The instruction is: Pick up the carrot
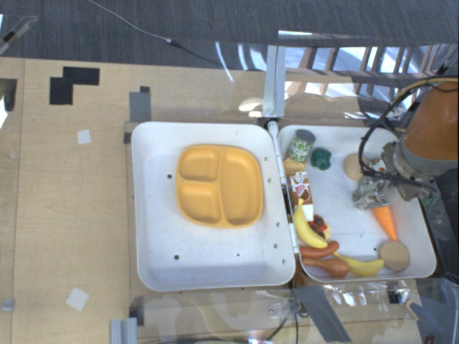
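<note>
From the overhead camera, the table (64, 213) carries two white bins side by side. The left bin (158, 264) holds a yellow divided plate (219, 185) near its middle. The right bin (423, 260) is crowded: a green can (300, 147) and a dark green item (320, 159) at the far side, a snack packet (301, 188), two bananas (308, 229), sausages (319, 250) and a brown potato (394, 255) along the near edge. The carrot (386, 221) lies toward the right wall, tip pointing nearward. The end effector (371, 194) sits at the carrot's upper end; whether it is released or clenched, I cannot tell.
</note>
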Robot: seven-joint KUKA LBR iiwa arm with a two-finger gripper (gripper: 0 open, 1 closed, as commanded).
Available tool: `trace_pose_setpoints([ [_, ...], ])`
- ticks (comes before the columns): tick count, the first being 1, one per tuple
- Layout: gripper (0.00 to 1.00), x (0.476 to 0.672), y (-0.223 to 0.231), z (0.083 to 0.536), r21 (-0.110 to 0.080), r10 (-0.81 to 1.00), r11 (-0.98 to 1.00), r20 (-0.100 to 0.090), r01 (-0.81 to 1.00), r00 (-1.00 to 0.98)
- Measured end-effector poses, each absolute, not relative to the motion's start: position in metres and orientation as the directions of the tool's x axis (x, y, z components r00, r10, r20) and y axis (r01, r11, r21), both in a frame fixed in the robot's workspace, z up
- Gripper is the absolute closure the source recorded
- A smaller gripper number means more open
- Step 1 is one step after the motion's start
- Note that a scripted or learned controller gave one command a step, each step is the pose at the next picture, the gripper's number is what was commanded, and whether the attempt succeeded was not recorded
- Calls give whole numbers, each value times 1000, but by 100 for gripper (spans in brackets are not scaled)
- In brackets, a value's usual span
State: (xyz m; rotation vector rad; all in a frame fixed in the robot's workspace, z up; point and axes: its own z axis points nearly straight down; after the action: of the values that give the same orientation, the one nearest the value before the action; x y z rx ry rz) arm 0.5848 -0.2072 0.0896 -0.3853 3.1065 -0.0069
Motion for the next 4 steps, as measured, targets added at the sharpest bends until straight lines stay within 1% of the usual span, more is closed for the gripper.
trace_pose_setpoints([
  [1, 100, 506, -207, 91, -10, -392, 920, -14, -392, -920],
  [2, 0, 506, -206, 90, -11, -395, 919, -15, -394, -919],
  [3, 0, 573, -185, 89, -7, -448, 894, -11, -448, -894],
  [4, 0, 507, -184, 90, -9, -296, 955, -15, -296, -955],
])
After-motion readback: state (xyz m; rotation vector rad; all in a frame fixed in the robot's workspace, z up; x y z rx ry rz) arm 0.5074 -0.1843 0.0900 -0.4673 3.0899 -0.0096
